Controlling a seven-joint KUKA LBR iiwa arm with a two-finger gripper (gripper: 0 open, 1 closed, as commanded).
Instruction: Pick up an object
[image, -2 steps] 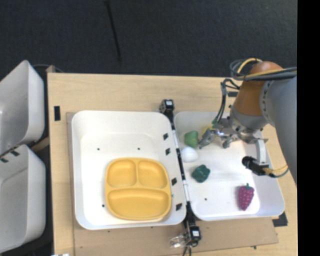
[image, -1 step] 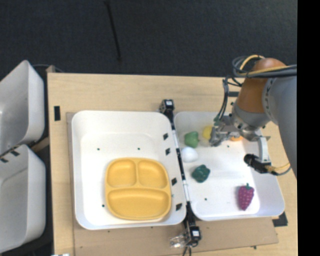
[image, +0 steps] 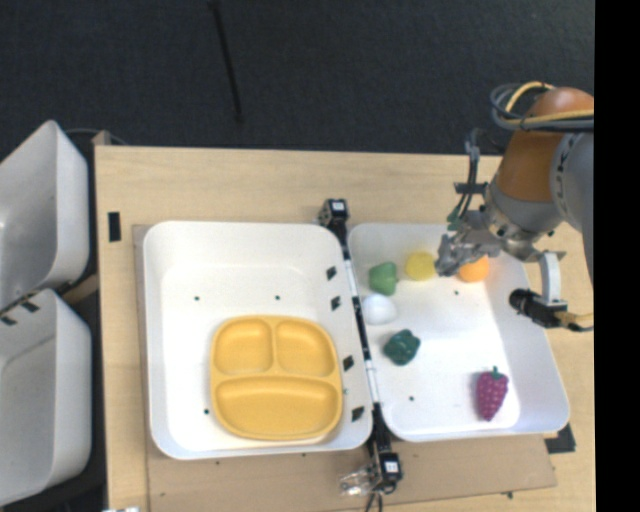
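Observation:
The right bin (image: 520, 400) holds a yellow lemon-like piece (image: 420, 266), an orange piece (image: 475, 268), a light green piece (image: 383, 278), a white ball (image: 378, 308), a dark green piece (image: 402, 347) and a purple grape bunch (image: 490, 393). My gripper (image: 455, 256) hangs over the bin's far part, between the yellow piece and the orange piece. It partly covers the orange piece. The grey arm with its orange band (image: 530, 165) reaches in from the right.
The left bin (image: 180, 260) holds a yellow divided plate (image: 275, 378). A black clip (image: 334, 211) sits at the far end of the seam between the bins. White chair-like shapes (image: 40, 220) stand at the far left of the bench.

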